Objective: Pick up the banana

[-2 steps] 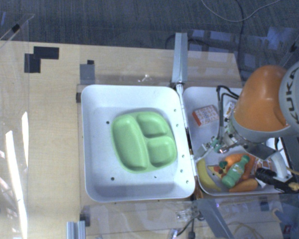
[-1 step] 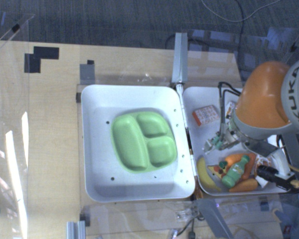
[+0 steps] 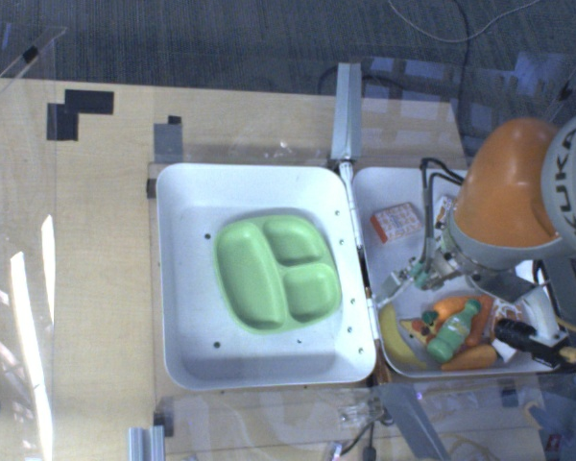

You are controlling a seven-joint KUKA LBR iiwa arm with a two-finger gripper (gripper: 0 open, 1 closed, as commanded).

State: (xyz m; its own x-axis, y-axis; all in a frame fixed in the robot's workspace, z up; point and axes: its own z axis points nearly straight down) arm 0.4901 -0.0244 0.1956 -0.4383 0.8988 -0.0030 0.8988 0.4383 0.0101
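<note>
Banana (image 3: 396, 332) lies at seven o'clock in the right bin (image 3: 403, 192); gripper (image 3: 424, 275) above it, grip state unclear.

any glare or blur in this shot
Camera view: bright glare streaks on the clear panel at left; the left bin is evenly lit with soft shadow inside its rim; the banana is sharp enough, the arm slightly soft.

Wooden bench (image 3: 96, 286) with white bins (image 3: 187, 353)
</note>
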